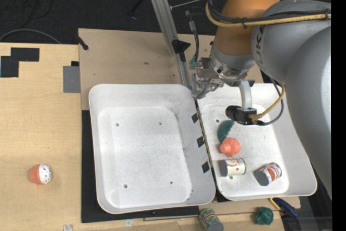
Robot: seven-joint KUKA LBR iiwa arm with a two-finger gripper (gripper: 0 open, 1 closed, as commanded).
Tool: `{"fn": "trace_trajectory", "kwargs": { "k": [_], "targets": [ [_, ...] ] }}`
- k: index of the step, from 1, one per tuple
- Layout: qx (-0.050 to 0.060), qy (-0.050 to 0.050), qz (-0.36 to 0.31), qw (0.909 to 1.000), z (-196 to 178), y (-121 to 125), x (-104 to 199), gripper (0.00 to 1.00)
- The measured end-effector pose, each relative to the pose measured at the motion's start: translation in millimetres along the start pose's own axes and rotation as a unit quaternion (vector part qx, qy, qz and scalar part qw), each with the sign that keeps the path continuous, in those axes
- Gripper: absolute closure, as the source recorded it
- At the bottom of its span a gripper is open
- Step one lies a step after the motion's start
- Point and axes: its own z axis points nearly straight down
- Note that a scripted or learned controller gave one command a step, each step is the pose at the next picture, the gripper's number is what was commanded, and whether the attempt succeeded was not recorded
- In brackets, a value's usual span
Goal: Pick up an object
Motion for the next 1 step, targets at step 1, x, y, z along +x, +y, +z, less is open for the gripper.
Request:
{"fn": "trace_trajectory", "kwargs": {
  "k": [1],
  "targets": [
    [0.0,0.0,0.0,1.0,-2.5,-3.5,63.2,1.0]
  ]
}}
